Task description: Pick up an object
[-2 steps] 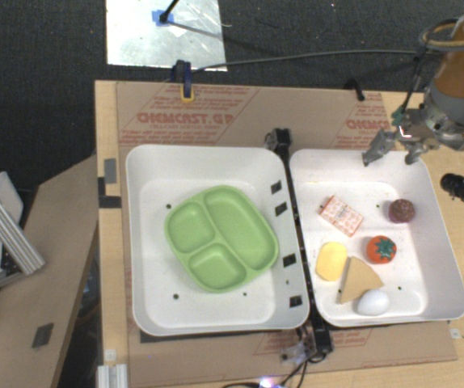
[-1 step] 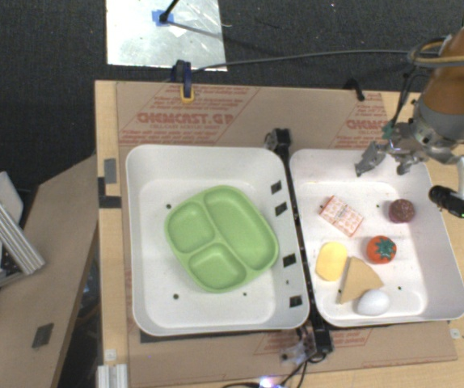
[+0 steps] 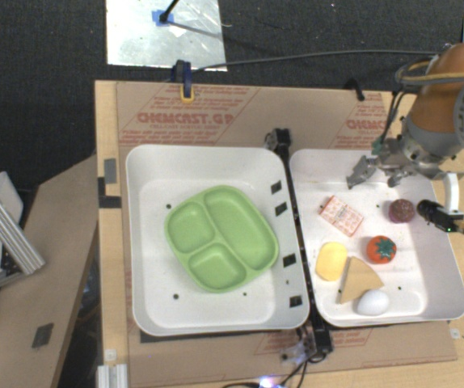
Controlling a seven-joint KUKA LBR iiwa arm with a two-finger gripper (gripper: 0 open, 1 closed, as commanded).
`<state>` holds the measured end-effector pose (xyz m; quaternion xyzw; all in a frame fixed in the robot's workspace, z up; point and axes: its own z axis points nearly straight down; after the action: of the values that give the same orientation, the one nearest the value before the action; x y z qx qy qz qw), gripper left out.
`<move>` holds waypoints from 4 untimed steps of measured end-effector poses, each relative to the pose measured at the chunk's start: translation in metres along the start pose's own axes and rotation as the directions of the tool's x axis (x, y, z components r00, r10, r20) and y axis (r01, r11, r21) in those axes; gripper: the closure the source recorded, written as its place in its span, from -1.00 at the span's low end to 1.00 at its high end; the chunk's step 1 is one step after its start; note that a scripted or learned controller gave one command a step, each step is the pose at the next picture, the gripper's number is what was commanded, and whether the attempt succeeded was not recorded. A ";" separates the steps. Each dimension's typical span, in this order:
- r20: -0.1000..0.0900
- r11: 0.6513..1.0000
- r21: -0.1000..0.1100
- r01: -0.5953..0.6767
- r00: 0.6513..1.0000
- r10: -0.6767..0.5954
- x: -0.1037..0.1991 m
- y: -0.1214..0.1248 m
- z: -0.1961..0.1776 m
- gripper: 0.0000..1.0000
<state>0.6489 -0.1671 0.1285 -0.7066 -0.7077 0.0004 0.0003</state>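
My gripper [image 3: 376, 175] hangs over the far part of the right bin [image 3: 450, 293], open, with nothing between its fingers. Below it in that bin lie a pink patterned packet [image 3: 341, 215], a dark maroon ball [image 3: 402, 210], a red tomato with a green top [image 3: 382, 249], a yellow rounded piece [image 3: 331, 261], a tan wedge [image 3: 360, 280] and a white egg [image 3: 372, 302]. The packet is the nearest thing to the gripper, a little toward the front and left of it. The maroon ball sits just to the front right of the fingers.
The left bin [image 3: 147, 217] holds a green divided plate [image 3: 221, 237]. A raised black-clipped wall [image 3: 290, 233] separates the two bins. The orange-banded arm [image 3: 446, 87] comes in from the upper right. Brown cardboard [image 3: 216, 111] lies behind the bins.
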 end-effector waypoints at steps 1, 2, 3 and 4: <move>0.001 1.000 -0.007 0.001 1.000 -0.001 0.000 0.002 -0.014 1.00; 0.002 1.000 -0.010 0.003 1.000 -0.003 0.001 0.006 -0.080 1.00; 0.001 1.000 -0.007 0.004 1.000 -0.004 0.001 0.007 -0.099 1.00; -0.001 1.000 -0.002 0.007 1.000 -0.007 0.053 -0.001 -0.094 1.00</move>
<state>0.6481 -0.1136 0.2227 -0.7042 -0.7100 -0.0007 0.0000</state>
